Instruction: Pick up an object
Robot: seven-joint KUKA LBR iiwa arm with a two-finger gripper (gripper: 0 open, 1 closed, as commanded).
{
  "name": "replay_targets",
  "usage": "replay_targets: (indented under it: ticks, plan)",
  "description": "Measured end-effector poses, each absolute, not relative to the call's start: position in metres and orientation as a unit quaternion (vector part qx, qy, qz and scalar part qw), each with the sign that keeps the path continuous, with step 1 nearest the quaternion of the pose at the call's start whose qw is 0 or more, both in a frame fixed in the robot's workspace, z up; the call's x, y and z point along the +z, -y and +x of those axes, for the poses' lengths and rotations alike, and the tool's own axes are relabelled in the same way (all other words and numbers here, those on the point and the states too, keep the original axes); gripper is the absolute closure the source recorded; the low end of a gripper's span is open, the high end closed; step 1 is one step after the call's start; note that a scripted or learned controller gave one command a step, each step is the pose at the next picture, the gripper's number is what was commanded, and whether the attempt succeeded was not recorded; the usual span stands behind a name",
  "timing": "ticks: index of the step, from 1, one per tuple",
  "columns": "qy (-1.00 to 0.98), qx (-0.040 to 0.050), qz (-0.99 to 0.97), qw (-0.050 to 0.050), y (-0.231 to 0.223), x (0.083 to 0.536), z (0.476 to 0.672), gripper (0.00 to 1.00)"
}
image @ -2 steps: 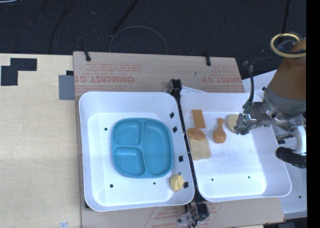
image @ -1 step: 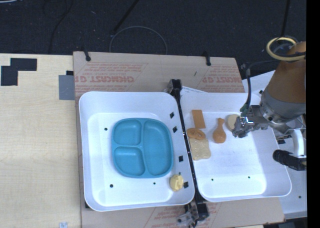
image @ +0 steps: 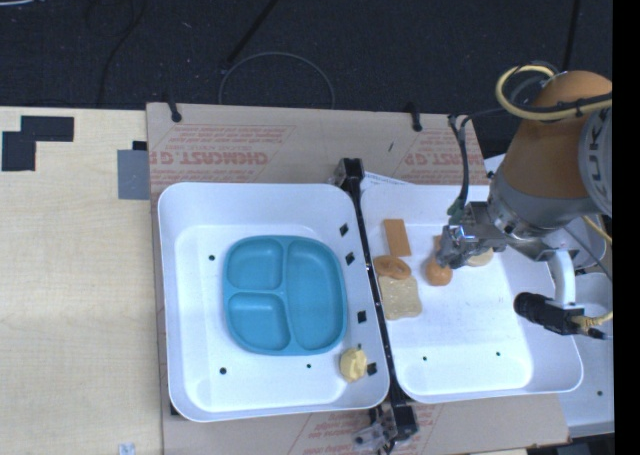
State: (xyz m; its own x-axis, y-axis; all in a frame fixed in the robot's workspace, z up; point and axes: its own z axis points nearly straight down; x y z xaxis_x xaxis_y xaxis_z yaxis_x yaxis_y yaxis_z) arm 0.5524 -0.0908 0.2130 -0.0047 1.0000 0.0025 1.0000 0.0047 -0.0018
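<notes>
My gripper (image: pixel 455 246) hangs low over the right bin (image: pixel 470 373), near its upper middle. A small round orange piece (image: pixel 439 272) lies just below and left of the fingertips, close to them. Whether it is touched is unclear. A pale round piece (image: pixel 481 257) peeks out under the wrist at the gripper's right. Further left lie an orange rectangular block (image: pixel 397 237), a brown bun-like piece (image: pixel 392 268) and a tan bread slice (image: pixel 401 297).
The left bin (image: pixel 190 223) holds a blue divided plate (image: pixel 283 294) and a small yellow lump (image: pixel 353 364) at its lower right corner. A black divider (image: pixel 365 273) runs between the bins. The lower half of the right bin is bare.
</notes>
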Motion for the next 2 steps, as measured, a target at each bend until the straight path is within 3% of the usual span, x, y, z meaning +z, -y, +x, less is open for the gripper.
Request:
replay_targets:
  ticks: [2]
  plan:
    - [0.709, 0.0001, -0.705, 0.002, -0.020, 0.223, 0.543, 1.00]
